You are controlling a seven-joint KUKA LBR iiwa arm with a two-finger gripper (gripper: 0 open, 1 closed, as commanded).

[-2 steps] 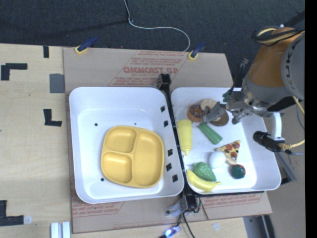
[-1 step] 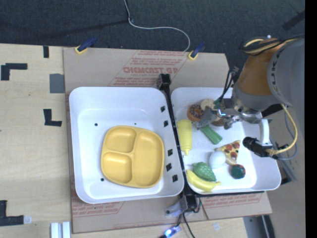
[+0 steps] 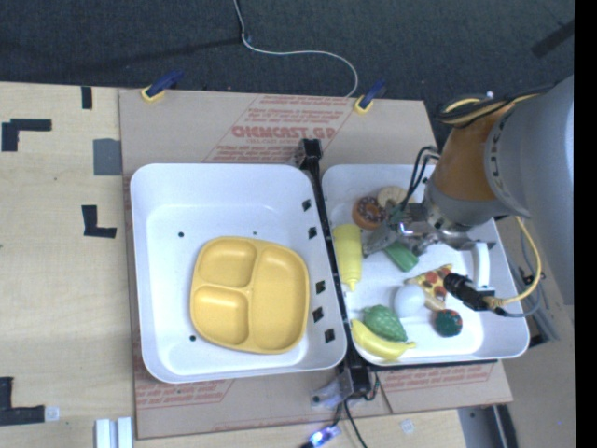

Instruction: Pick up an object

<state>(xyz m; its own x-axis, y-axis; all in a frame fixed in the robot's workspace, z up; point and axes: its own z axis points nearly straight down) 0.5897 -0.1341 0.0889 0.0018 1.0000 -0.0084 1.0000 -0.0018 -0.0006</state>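
The tool sits low in the right bin, crowded among toy food; whether it is spread or pinching cannot be told from here. A green piece lies right under it, a donut-like piece and a yellow corn cob just beside. The risk: in this clutter the tool may nudge neighbours aside or come up with nothing. The left bin holds a yellow divided plate. The surface is pale wood with black marks, cardboard under the bins, dark floor beyond.
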